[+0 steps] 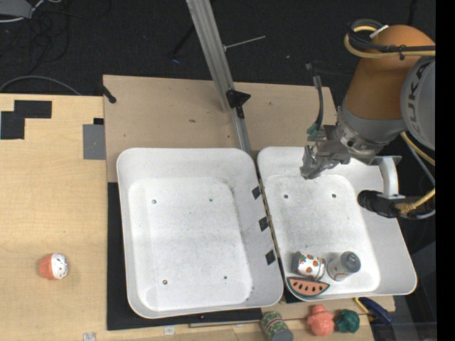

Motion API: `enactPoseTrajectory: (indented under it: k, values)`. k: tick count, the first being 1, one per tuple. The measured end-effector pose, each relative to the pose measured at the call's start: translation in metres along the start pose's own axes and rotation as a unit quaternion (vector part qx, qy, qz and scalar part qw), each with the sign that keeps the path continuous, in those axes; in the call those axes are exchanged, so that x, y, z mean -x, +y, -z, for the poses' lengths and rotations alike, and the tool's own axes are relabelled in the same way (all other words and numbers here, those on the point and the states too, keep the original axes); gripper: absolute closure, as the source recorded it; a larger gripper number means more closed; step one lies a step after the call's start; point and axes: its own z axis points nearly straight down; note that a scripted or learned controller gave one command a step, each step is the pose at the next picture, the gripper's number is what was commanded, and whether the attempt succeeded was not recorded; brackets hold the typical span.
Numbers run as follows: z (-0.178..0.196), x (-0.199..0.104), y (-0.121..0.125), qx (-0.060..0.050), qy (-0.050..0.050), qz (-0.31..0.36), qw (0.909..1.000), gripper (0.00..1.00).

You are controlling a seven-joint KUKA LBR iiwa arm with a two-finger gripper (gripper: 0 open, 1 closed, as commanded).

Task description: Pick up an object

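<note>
At the upper part of the right bin (398, 275) I see my hand (311, 168) hovering, its grip state unclear, objects (323, 268) lower down.

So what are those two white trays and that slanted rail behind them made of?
The left bin and right bin look like moulded plastic: matte, faintly speckled white, with rounded corners and raised rims. The rail looks like metal, probably extruded aluminium, going by its dull silver-grey sheen and lengthwise grooves. Neither can be confirmed from looks alone.

Grey arm (419, 91), orange band, yellow cables, dark claw (313, 165).
</note>
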Motion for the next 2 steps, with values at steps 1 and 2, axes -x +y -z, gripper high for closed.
enactPoseTrajectory:
  k: [1, 2]
  values:
    - [0.0, -0.048, -0.014, -0.001, 0.0, 0.0, 1.0, 1.0]
    - [-0.009, -0.102, -0.029, -0.001, 0.0, 0.0, 1.0, 1.0]
